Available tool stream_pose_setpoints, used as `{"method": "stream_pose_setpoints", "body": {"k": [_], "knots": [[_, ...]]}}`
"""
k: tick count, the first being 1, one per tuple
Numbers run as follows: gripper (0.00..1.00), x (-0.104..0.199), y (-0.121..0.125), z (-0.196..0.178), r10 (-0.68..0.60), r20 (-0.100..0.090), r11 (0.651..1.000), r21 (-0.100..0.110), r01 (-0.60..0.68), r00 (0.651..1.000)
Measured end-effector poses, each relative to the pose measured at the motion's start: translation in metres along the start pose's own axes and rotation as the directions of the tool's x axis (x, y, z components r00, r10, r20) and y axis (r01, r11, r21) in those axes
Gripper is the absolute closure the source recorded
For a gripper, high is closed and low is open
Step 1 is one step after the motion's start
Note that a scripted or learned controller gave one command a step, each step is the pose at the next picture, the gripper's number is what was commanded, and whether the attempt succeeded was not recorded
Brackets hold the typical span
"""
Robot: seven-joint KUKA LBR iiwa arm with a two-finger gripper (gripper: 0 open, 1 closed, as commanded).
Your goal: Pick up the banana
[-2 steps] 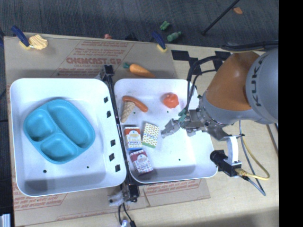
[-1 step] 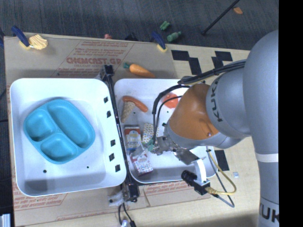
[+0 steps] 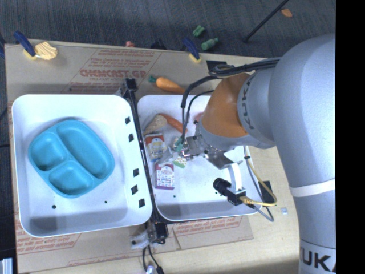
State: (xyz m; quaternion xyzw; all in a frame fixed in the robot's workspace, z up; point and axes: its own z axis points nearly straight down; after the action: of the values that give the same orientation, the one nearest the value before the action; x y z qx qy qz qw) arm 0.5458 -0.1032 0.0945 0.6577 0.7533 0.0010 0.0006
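The grey arm with its orange band (image 3: 225,110) reaches down into the right bin (image 3: 197,210). My gripper (image 3: 184,148) hangs low over the bin's left half, among a small cluster of items. A pale tan, curved piece (image 3: 154,122), which may be the banana, lies at the bin's upper left, a little up and left of the gripper. An orange carrot-like piece (image 3: 172,121) lies beside it. The wrist covers the part of the bin under and behind it.
Two small printed packets (image 3: 155,145) (image 3: 164,176) lie in the right bin by the divider. The left bin (image 3: 34,210) holds a blue divided tray (image 3: 71,156). An orange carrot (image 3: 169,85) lies on the cardboard behind the bins. Cables (image 3: 259,196) trail at the right.
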Motion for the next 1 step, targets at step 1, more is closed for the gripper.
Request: {"method": "stream_pose_setpoints", "body": {"k": [1], "knots": [[0.0, -0.0056, 0.0506, -0.0001, -0.017, 0.0, 1.0, -0.001, 0.017, 1.0]]}}
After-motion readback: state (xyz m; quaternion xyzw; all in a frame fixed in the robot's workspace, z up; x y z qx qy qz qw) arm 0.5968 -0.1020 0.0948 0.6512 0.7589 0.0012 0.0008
